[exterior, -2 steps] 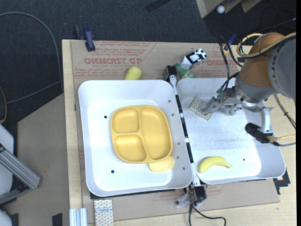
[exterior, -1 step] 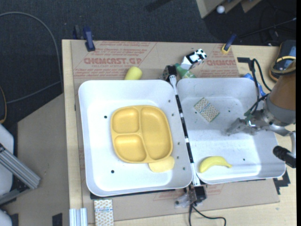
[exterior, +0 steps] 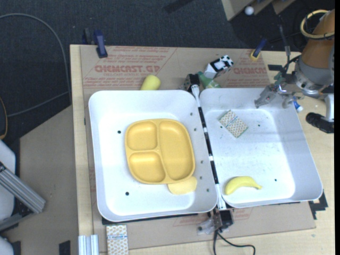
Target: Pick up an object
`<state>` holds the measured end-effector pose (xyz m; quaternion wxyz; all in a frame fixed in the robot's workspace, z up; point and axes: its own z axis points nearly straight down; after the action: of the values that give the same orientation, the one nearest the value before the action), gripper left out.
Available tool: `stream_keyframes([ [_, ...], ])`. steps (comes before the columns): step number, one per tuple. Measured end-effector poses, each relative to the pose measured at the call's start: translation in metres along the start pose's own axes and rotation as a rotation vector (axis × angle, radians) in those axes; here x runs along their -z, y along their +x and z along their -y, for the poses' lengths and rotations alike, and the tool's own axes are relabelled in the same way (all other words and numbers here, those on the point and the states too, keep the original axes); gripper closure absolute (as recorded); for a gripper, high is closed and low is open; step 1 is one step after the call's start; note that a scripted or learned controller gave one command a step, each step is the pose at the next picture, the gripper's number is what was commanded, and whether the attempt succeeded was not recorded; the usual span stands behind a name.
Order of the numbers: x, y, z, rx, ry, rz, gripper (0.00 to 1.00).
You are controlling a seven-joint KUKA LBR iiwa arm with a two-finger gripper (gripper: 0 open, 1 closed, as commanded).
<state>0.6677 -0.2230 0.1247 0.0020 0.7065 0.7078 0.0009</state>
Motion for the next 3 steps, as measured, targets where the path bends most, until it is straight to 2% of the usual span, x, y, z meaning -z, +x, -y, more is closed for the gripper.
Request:
stream_keyframes([
  [1,0.004,0.079,0.030,0.000,0.005,-0.004,0.00],
  [2,-0.040,0.111,0.036,-0.001,0.008,-0.003,0.00],
  [3,-0.030,0.110,0.035,-0.001,0.005,-0.003,1.00],
])
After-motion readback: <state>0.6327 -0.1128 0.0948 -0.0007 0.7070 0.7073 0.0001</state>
